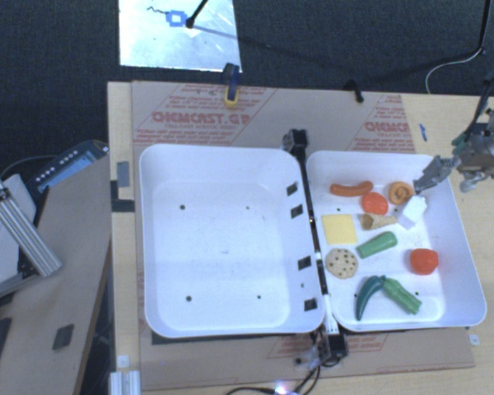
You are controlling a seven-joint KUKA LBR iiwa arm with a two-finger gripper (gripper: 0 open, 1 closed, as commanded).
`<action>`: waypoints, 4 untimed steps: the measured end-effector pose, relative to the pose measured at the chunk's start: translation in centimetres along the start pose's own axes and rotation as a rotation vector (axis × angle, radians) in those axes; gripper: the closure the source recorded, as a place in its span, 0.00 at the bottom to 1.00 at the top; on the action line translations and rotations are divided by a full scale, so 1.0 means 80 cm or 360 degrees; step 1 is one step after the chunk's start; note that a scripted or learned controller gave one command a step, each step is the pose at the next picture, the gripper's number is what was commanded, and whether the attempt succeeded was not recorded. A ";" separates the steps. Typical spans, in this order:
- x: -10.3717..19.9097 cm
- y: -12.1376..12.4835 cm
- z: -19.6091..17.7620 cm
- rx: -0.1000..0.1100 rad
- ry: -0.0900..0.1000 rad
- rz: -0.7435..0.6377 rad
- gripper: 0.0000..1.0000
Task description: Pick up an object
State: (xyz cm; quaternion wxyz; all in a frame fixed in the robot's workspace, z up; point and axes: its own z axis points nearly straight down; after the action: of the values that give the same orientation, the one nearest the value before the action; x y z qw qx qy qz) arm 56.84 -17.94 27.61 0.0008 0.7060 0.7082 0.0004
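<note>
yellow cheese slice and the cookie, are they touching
Apart. The camera view shows a thin strip of white bin floor between the lower edge of the yellow cheese slice and the top of the cookie, in the right bin.

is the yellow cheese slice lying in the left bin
No, the yellow cheese slice lies in the right bin, near the divider and just above the cookie.

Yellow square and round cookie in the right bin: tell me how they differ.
The yellow square is plain yellow with straight edges; the cookie is round, tan and speckled. The square lies farther from the camera, the cookie just nearer. Both lie flat by the bin's left wall.
</note>
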 end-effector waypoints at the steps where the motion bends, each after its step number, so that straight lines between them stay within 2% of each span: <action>1: 0.091 0.051 0.173 0.0018 0.0010 -0.0012 0.00; 2: 0.188 0.057 0.111 -0.0007 0.0006 -0.0015 0.00; 3: 0.108 0.069 0.167 0.0003 -0.0003 0.0009 0.00; 4: 0.113 0.071 0.150 -0.0004 -0.0001 -0.0001 1.00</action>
State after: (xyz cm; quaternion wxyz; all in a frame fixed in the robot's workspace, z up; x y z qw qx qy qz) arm 62.48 -8.91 15.59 0.0020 0.7058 0.7084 0.0011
